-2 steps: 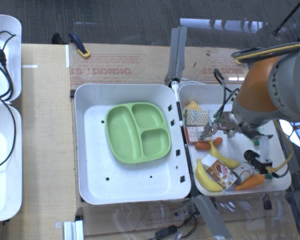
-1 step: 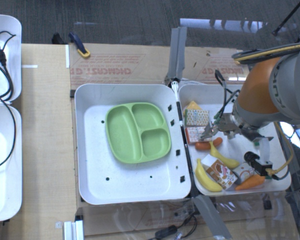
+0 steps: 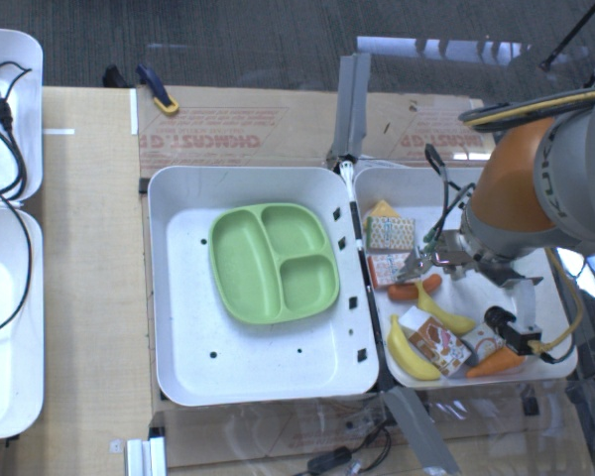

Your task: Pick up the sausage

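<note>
The grey arm (image 3: 565,157) reaches in from the right, its orange band (image 3: 511,181) sitting just above the wrist. The wrist bends downward and to the left, carrying the gripper (image 3: 414,266) low, its metal fingers (image 3: 409,263) pointing down and leftward.

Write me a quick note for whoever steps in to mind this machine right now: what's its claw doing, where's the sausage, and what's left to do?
Gripper: low in the right bin, right over the sausage. Whether it is open or shut cannot be made out from this camera.
Sausage: lying on the bin floor by the left wall, not lifted, beside the bananas and below a small box.
Left bin: holds a green divided plate with nothing on it.
Done: the arm has reached the sausage.
Left: get a grip on it and raise it; no sign of a hold yet.
</note>
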Robot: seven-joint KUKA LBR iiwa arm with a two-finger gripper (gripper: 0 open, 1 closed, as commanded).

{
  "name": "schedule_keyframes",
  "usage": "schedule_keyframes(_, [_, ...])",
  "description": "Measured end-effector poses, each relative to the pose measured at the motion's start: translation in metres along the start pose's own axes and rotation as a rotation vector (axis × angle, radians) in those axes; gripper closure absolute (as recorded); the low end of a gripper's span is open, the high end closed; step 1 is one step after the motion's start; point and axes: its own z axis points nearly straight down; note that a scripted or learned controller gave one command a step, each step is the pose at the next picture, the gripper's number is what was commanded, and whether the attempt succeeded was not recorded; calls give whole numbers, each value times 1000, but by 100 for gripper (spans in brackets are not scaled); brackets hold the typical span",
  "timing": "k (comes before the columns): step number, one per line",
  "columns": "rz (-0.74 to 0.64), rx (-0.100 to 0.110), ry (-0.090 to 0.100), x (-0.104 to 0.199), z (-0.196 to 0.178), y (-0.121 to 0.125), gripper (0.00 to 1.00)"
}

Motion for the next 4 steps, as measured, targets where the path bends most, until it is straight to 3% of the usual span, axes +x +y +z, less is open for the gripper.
schedule_keyframes(1, [-1, 0, 0, 0, 0, 0, 0])
schedule_keyframes(2, [0, 2, 4, 1, -9, 0, 100])
schedule_keyframes(3, [1, 3, 4, 1, -9, 0, 0])
schedule_keyframes(4, [20, 13, 5, -5, 5, -17, 0])
